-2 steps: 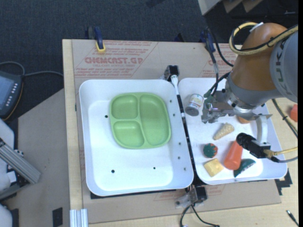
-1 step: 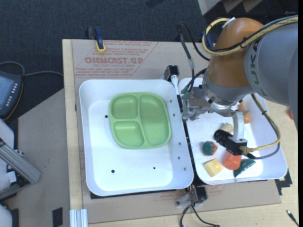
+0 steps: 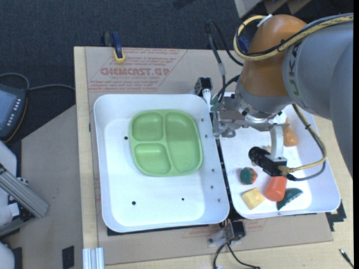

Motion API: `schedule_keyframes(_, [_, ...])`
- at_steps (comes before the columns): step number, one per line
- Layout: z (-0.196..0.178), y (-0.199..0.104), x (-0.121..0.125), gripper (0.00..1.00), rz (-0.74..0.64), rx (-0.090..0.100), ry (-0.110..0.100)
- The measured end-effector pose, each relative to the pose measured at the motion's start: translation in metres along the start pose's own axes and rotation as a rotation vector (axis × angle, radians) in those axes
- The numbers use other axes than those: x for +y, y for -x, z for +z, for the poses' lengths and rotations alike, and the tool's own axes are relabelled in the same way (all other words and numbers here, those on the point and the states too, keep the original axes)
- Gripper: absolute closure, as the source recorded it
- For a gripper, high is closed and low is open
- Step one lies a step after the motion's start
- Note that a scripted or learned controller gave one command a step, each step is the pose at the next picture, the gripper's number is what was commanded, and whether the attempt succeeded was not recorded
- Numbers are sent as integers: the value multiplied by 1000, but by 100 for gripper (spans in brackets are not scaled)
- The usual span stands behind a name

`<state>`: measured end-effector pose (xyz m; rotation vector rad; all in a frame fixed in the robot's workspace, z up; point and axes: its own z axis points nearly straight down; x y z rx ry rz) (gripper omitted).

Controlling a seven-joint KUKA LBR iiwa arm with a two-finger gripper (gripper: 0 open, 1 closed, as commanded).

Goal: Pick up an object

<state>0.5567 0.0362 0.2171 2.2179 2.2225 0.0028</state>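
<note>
Red capital lettering [image 3: 134,70] that reads roughly "CHEMCAST G.P" is printed on the brown top of the surface [image 3: 84,128], just behind the left white bin [image 3: 162,198], with smaller red lines beneath it too blurred to read.

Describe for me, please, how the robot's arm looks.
The arm is thick, rounded and grey, with a glossy orange band above the wrist. A yellow cable loops around the band. The gripper is small, of silvery metal.

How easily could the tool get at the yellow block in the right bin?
Probably yes: the yellow block lies uncovered in the right bin, which the tool hangs over; an orange piece close beside it might crowd the grasp.
</note>
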Motion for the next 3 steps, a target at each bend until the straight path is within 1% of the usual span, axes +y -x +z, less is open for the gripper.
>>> schedule_keyframes(1, [-13, 5, 3, 100, 1, 0, 1])
schedule_keyframes(3, [-17, 5, -3, 100, 2, 0, -3])
